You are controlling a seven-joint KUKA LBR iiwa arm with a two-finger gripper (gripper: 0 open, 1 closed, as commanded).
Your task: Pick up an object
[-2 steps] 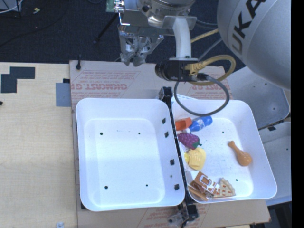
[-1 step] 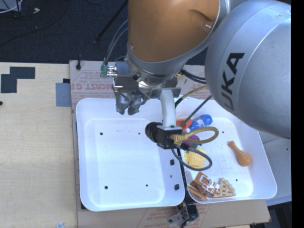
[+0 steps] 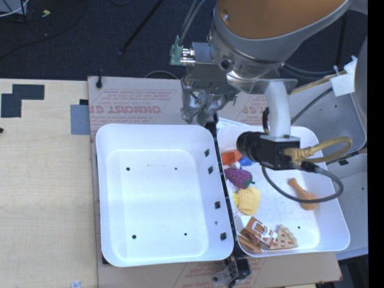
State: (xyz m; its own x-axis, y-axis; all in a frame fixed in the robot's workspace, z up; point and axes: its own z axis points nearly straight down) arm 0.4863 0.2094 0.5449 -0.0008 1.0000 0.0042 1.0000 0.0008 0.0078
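An orange piece (image 3: 230, 157), a purple grape bunch (image 3: 238, 176), a yellow lump (image 3: 248, 200), a tan drumstick-shaped toy (image 3: 301, 193) and a waffle-patterned wedge (image 3: 268, 236) are lying in the right bin (image 3: 336, 233), mostly crowding its left wall.

purple grapes (image 3: 238, 176), yellow toy (image 3: 248, 200), white bins (image 3: 114, 138)

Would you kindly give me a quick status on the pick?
Gripper above bins' far edge, nothing seen held. Purple grapes, yellow toy, waffle pieces lying in right bin. Black camera mount overhangs them.

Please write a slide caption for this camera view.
Arm's gripper hovers above the bins' far edge; toy food lies in the right bin.
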